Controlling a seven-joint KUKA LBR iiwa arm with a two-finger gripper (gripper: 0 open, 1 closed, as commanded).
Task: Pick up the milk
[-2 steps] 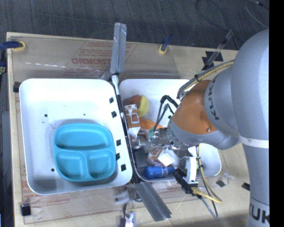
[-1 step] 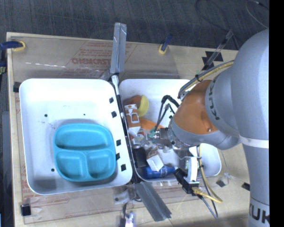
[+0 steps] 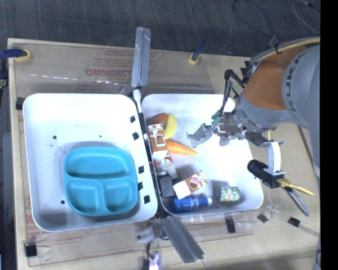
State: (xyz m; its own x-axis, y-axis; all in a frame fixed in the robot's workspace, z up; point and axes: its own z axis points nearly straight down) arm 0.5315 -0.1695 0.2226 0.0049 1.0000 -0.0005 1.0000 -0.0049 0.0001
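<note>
While the grey arm [image 3: 281, 89] with its orange band reaches in over the table [image 3: 73, 66], the right bin [image 3: 214, 103] serves as the landmark for everything else. The left bin [image 3: 45, 122] sits touching it along its left wall and holds a blue divided tray [image 3: 101, 180]. Above the middle of the right bin hangs the tool [image 3: 200, 134], tilted toward the bin's left side; it has nothing in its grip, and how far it is open cannot be told from here.

Inside the right bin, the milk [image 3: 156, 136], a small carton with an orange and white face, lies against the left wall, near the bin's far end. A carrot [image 3: 180, 147] lies just beside it, toward the bin's middle, and a yellow banana [image 3: 170, 126] sits at the far left corner. Along the bin's near wall lie a blue bottle [image 3: 190, 203], a small red and white carton [image 3: 197, 182] just behind it, and a green can [image 3: 229, 194] to their right.
</note>
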